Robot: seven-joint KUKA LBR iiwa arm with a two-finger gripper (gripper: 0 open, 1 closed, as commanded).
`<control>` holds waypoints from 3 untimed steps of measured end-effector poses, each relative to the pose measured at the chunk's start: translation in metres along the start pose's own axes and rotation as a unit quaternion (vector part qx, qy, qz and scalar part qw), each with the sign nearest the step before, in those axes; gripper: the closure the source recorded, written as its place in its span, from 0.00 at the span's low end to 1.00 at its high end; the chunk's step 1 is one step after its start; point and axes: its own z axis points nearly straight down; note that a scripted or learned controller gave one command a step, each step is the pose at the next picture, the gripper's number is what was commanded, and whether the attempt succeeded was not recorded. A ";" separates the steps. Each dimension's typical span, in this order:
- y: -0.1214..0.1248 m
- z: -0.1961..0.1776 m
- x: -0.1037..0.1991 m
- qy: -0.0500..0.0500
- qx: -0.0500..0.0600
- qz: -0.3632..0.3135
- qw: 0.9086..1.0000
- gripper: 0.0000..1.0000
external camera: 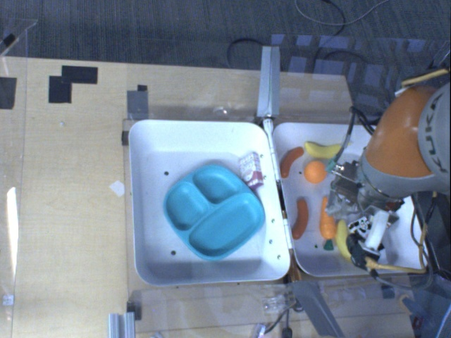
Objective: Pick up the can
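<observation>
The can [251, 170] is lying untouched in the left bin [148, 189], wedged against the blue plate [215, 210], while the gripper [345, 201] is hovering over the right bin [405, 241], its grip unreadable, so the pick remains undone.

You have the divided plate [215, 210] in the left bin [144, 189]. The can [251, 170] lies just beyond its far right edge. The fruit sits in the right bin [310, 263].

Even, bright overhead light, glare on the left bench [10, 217], soft shadows, slightly grainy focus.
</observation>
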 end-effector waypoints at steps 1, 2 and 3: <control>0.078 -0.148 -0.051 -0.001 -0.003 -0.052 0.999 1.00; 0.079 -0.079 0.009 -0.001 0.000 0.146 0.989 1.00; 0.012 -0.052 0.008 -0.001 0.001 0.304 0.953 1.00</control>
